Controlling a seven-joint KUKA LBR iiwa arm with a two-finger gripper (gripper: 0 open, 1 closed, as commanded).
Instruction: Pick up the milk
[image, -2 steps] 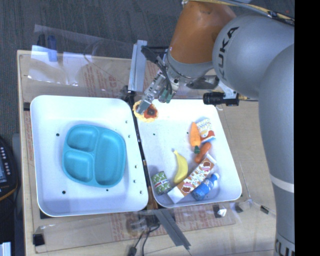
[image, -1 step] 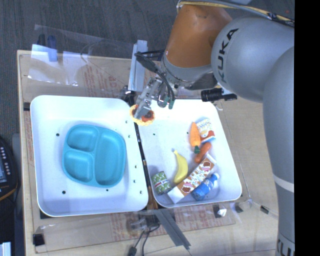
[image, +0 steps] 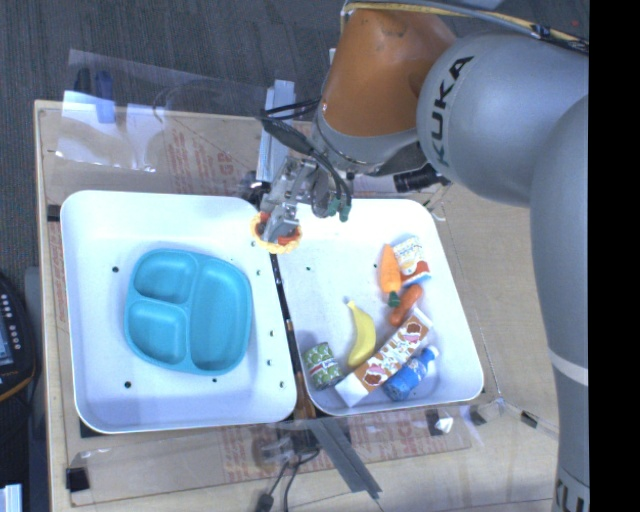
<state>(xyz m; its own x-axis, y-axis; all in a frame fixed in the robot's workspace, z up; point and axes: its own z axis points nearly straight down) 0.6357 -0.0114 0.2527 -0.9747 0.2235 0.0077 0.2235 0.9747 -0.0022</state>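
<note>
camera view: my claw (image: 278, 222) grips a small orange thing (image: 283, 236) at the bin's far-left corner. the milk (image: 392, 357) lies untouched by the near wall, still to grab.

The gripper (image: 283, 213) hung over the bins' shared top edge; the milk (image: 390, 358) lay beside a banana (image: 361, 335) in the right bin (image: 455, 300).

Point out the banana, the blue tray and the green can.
banana (image: 361, 335), camera view, middle of its yellow curve
blue tray (image: 190, 308), camera view, ridge between its compartments
green can (image: 322, 364), camera view, its side
</note>
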